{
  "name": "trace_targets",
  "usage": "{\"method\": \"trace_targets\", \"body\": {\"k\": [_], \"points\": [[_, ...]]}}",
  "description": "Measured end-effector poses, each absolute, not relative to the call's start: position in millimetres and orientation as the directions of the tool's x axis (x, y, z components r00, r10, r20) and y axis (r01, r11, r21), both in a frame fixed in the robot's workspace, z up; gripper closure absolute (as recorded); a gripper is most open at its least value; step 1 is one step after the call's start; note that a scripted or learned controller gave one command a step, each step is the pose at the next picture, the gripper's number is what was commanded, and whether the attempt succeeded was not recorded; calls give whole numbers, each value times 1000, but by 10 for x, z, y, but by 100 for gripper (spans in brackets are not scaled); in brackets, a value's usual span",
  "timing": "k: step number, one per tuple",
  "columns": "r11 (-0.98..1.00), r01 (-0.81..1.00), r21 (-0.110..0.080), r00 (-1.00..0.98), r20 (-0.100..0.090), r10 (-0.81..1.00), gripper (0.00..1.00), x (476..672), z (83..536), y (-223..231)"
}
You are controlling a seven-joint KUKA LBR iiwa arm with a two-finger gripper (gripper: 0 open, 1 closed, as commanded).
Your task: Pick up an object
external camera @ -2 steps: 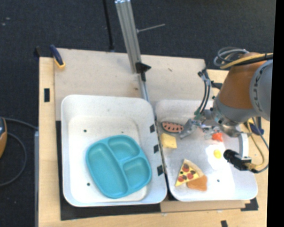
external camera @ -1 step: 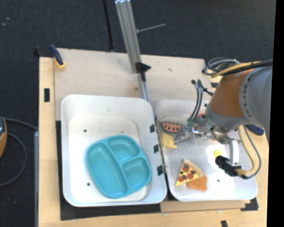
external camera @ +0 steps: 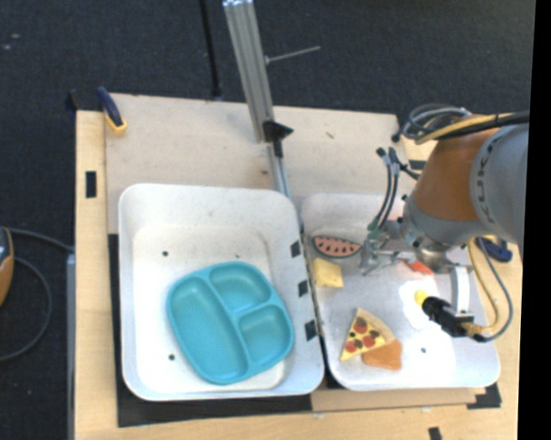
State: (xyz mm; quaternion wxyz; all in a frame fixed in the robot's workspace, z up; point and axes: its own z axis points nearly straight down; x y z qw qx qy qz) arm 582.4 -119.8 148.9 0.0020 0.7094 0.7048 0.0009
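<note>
Tool (external camera: 376, 257) low in right bin (external camera: 474, 374), nothing visibly held; how open it is I cannot tell.
Watermelon slice (external camera: 336, 246) just left of tool; I'd centre over it before closing.

Pizza slice (external camera: 369, 337) in right bin (external camera: 474, 369)

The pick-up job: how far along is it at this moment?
Done: the arm has reached over the right bin. In hand: nothing visibly; the tool hovers near the watermelon slice. Left: grasping and lifting; the pizza slice and yellow piece lie untouched, the blue divided plate too.
</note>
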Motion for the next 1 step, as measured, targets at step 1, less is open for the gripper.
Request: {"method": "trace_targets", "body": {"k": [1], "points": [[-4, 1000, 6, 4, -2, 1000, 100, 5793, 1941, -1241]]}}
